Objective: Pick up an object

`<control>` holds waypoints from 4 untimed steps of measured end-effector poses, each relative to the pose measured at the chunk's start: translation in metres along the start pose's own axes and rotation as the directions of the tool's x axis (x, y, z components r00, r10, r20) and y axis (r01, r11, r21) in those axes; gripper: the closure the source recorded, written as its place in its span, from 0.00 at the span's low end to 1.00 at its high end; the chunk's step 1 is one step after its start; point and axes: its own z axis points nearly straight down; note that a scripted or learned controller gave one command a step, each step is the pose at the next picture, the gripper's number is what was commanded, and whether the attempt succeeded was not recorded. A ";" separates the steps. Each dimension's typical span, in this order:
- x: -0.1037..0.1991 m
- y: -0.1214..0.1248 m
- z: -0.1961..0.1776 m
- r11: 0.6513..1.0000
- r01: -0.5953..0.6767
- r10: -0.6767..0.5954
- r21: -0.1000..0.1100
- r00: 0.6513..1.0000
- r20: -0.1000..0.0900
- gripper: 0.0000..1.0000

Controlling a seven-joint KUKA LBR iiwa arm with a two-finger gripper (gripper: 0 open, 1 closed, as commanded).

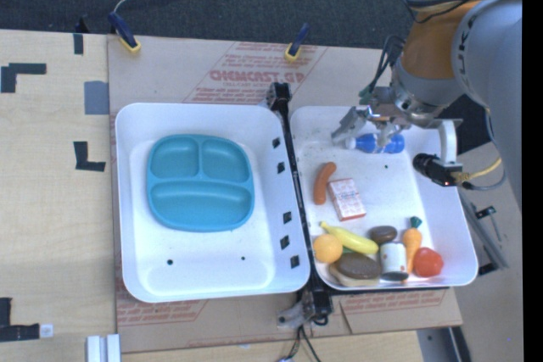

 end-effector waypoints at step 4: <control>0.032 -0.058 0.000 1.000 0.000 0.000 -0.002 1.000 0.000 0.00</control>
